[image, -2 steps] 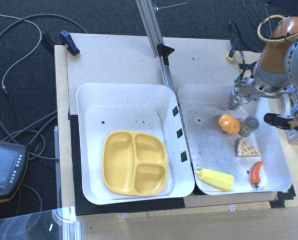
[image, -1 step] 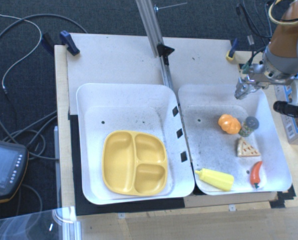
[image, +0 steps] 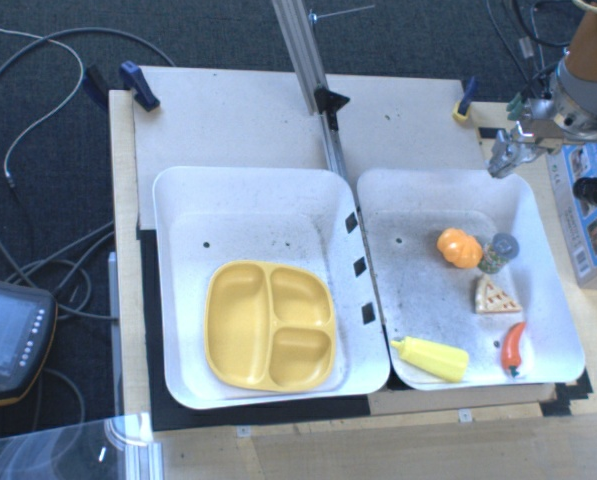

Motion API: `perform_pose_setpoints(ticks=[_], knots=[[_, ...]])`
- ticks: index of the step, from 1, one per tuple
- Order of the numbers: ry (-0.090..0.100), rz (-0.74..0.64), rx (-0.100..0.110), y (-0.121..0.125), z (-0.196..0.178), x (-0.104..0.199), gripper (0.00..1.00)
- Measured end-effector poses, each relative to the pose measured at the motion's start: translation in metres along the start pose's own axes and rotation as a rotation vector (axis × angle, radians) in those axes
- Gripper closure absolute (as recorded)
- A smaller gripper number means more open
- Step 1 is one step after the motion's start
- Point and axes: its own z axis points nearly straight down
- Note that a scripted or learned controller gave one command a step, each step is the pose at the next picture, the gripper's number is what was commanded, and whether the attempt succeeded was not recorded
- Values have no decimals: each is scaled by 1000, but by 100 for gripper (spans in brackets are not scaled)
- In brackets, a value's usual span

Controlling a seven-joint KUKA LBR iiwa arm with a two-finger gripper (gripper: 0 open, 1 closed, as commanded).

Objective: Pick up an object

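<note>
The grey arm's pincer (image: pixel 505 158) hangs over the far right corner of the right-hand shallow white bin (image: pixel 558 298), carrying nothing; whether it is open or closed cannot be told at this size. No pick looks begun: this reads as the approach stage. The candidates lie well apart from it in that bin: a round orange fruit (image: pixel 459 248) touching a small grey-lidded jar (image: pixel 498 251), a tan waffle-textured wedge (image: pixel 495 296), a red chilli pepper (image: pixel 514 348) and a yellow corn-like piece (image: pixel 431 357). Next it must travel over one of them and descend.
</note>
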Motion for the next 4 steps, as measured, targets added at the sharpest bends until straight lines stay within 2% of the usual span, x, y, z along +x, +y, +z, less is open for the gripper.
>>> perform_pose_setpoints(ticks=[1,3,4], knots=[[1,0,4,1,-20,0,100],[6,-4,13,-22,-5,99,100],[6,-4,12,-22,-1,145,100]])
